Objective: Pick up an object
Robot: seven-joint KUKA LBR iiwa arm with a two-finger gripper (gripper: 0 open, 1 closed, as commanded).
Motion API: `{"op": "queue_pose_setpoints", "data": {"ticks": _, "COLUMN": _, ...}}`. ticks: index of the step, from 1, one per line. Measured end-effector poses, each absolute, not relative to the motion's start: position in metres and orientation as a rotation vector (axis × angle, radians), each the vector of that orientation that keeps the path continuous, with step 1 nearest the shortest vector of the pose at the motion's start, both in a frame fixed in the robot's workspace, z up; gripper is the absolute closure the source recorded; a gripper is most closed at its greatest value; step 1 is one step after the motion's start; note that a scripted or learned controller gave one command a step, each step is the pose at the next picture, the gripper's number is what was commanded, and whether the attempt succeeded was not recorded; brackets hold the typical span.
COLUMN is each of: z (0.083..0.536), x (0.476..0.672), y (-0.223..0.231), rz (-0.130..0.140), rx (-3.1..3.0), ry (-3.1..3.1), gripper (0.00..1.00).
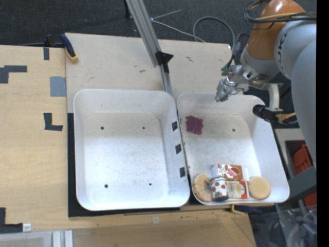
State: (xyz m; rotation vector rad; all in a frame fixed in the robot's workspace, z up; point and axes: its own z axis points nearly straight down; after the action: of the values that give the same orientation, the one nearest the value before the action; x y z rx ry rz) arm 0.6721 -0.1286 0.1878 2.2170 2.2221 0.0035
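A flat, dull purple piece (194, 124) with a ragged outline lies in the right bin (267, 138), toward that bin's far-left corner and close to the wall it shares with the left bin (82, 138). It lies alone, well apart from the other contents. Those crowd along the right bin's near edge: a red-and-white packet (229, 172), a small white tin with red markings (220, 189) just in front of it, a round tan biscuit-like disc (202, 186) at the near-left corner and another tan disc (259, 188) toward the near-right corner, all touching or nearly so. The pincer (224, 92) hangs over the right bin's far edge, beyond and to the right of the purple piece, with nothing seen in it; whether it is released or clenched I cannot tell. A grey metal post (149, 32) slants across the table (113, 66) to the bins' shared far corner.
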Motion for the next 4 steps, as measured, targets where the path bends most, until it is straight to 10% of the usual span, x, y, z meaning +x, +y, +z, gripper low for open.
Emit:
{"op": "queue_pose_setpoints", "data": {"ticks": 1, "z": 0.206, "x": 0.673, "y": -0.128, "rz": 0.002, "rx": 2.219, "ry": 2.223, "gripper": 1.0}}
{"op": "queue_pose_setpoints", "data": {"ticks": 4, "z": 0.207, "x": 0.581, "y": 0.028, "rz": -0.004, "rx": 2.218, "ry": 2.231, "gripper": 1.0}}
